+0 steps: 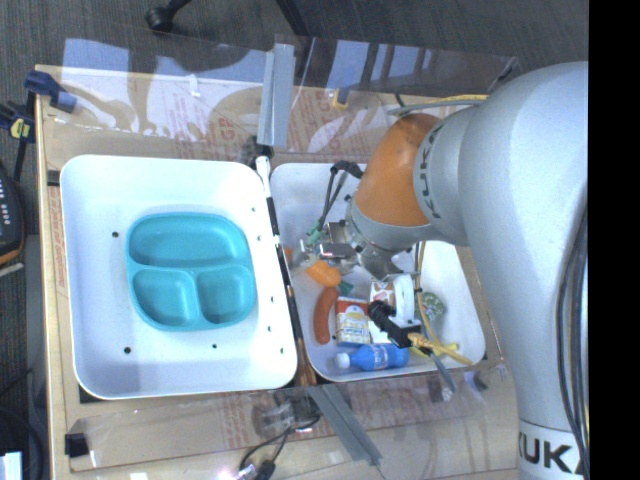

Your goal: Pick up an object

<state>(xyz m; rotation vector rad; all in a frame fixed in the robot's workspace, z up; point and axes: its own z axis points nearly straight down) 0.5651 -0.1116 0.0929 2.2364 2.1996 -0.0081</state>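
Orange and grey, the arm [440, 183] hangs low over the right bin [290, 193], its gripper [345, 243] buried among the clutter, so I cannot tell how its jaws stand. The hot dog [322, 315] and water bottle [375, 358] lie by the bin's near edge; I'd come straight down on one piece, clear of its neighbours. The left bin [90, 198] carries a blue tray [190, 268].

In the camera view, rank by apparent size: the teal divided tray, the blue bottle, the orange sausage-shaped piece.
1. Teal divided tray, by far the largest.
2 and 3. Blue bottle and orange sausage-shaped piece: they look about alike in length, so I won't rank them.
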